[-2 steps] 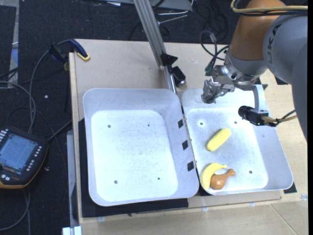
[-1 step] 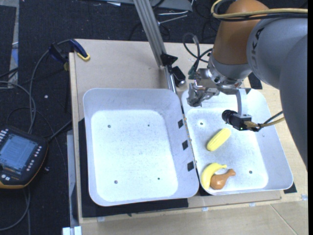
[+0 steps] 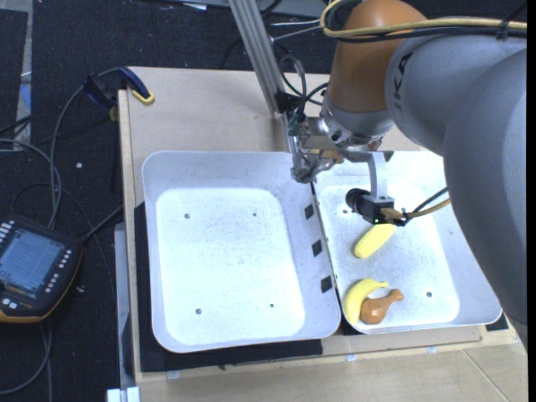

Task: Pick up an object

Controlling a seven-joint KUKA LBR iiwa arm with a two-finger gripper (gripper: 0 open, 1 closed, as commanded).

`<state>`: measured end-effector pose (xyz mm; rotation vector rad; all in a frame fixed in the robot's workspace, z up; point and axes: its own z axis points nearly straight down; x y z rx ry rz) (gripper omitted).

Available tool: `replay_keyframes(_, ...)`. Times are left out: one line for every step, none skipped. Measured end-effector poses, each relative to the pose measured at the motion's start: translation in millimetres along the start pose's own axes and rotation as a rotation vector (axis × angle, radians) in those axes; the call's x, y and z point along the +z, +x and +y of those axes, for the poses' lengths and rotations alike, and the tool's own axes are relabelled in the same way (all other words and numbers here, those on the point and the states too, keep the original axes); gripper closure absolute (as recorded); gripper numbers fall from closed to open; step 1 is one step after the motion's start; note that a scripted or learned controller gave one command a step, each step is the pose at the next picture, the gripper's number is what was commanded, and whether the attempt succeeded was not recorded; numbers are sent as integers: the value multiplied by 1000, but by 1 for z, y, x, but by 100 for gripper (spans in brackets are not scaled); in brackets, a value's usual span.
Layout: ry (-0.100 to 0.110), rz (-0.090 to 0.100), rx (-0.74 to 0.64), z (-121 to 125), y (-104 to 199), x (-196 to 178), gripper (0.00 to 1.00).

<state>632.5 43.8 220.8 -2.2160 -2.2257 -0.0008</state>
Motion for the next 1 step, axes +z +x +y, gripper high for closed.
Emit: replay_keyframes(0, 0, 0, 3, 50, -1, 100)
